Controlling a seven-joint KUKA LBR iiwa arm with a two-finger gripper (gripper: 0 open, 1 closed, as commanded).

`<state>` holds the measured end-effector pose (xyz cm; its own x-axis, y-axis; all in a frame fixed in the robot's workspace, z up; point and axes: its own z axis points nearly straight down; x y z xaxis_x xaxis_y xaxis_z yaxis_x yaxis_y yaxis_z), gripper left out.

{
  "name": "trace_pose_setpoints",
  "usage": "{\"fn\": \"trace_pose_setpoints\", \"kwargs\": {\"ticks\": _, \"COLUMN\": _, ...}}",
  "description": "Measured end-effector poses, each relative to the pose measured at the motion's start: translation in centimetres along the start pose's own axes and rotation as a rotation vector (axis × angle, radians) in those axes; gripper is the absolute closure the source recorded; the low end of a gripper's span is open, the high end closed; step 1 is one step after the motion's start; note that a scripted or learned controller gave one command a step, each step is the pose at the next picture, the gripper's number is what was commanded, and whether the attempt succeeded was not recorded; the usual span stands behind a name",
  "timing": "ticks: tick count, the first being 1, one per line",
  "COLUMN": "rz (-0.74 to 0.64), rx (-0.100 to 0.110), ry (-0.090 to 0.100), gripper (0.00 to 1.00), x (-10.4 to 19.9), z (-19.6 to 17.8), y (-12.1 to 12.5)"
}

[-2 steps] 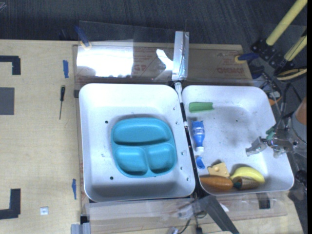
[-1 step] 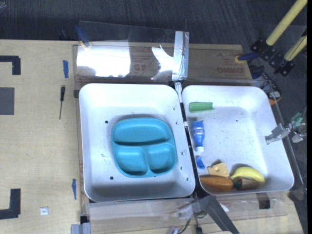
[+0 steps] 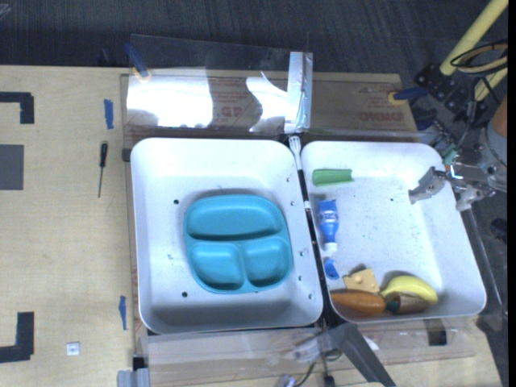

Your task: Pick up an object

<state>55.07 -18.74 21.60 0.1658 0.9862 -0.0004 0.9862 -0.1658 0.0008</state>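
1. On the desk's left half sits the left bin point(image 3: 153, 216), holding a blue divided tray point(image 3: 238, 243) at its middle.
2. Along the right bin's point(image 3: 451, 240) left wall lies a blue tube point(image 3: 327, 220), with a green block point(image 3: 332, 176) near the far-left corner.
3. At the right bin's near edge, a brown piece point(image 3: 357, 302), a cheese wedge point(image 3: 362, 281) and a banana point(image 3: 411, 289) crowd together; grabbing one could nudge its neighbours or catch two.
4. At the right bin's far-right corner hovers the gripper point(image 3: 439, 180), away from everything; I cannot tell how the jaws stand.
5. Faint printing on the cardboard behind the bins is unreadable.
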Motion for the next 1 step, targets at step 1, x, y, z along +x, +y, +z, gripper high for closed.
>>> {"fn": "trace_pose_setpoints", "kwargs": {"ticks": 1, "rz": 0.243, "rx": 0.005, "ry": 0.007, "gripper": 0.00, "x": -1.90, "z": 11.32, "y": -4.54}}
